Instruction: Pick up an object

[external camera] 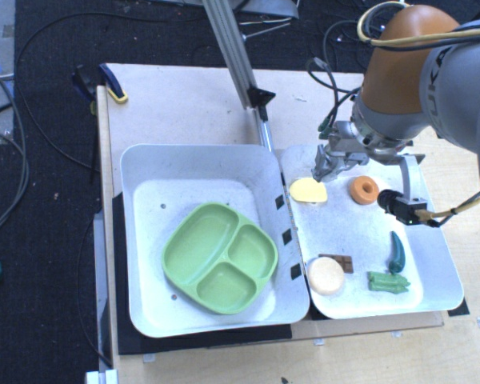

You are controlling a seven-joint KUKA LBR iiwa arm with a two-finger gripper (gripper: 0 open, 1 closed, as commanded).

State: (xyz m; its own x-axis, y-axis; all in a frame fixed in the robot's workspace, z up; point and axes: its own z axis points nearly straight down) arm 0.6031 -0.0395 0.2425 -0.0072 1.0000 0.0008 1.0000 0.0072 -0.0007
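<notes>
Yellow piece (308,190) lies just below-left of my pincer (326,166); whether the pincer is apart or together, I cannot tell.

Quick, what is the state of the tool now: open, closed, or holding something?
Tool: cannot be told; it sits just above the yellow piece in the right bin.

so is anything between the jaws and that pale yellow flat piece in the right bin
Nothing visible. The gripper hangs just above the upper edge of the pale yellow flat piece, with no object between them. The orange ring lies apart to its right.
</notes>
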